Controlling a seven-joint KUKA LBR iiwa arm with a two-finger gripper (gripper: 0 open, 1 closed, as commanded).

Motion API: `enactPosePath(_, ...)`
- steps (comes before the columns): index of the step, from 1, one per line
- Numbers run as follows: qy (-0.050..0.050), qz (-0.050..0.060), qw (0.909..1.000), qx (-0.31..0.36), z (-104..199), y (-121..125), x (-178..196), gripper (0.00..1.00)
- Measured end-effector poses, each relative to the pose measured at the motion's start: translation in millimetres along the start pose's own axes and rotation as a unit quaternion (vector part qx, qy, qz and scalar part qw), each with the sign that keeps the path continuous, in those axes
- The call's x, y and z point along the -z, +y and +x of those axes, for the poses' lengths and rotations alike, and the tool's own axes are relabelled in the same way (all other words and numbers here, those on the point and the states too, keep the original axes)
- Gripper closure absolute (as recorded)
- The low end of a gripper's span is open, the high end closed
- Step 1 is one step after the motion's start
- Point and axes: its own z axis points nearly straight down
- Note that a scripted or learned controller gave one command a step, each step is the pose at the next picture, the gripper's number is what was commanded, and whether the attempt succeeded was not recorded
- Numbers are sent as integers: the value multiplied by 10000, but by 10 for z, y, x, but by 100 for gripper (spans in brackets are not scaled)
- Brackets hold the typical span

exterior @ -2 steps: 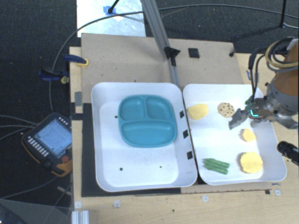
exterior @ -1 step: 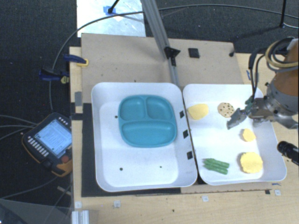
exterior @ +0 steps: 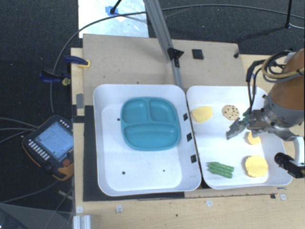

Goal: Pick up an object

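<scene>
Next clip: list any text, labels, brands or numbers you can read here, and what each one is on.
No text is legible.
Pendant screen: lit, with content too small and blurred to read.
Black tags between the bins: no readable marks.
Blue plate, cookie, green beans and yellow pieces: no lettering visible.
Gripper: no visible label.

So the grey KUKA arm with the orange band (exterior: 289,93) comes in from the right, wrist bent down low. Its two-finger gripper (exterior: 237,128) points left, grey fingers (exterior: 233,130) angled downward and slightly spread.
</scene>
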Motion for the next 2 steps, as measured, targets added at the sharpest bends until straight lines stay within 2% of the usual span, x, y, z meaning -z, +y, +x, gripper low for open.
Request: enactPosePath(2, 4, 3, 10000, -3, 8, -107, -954, 0)
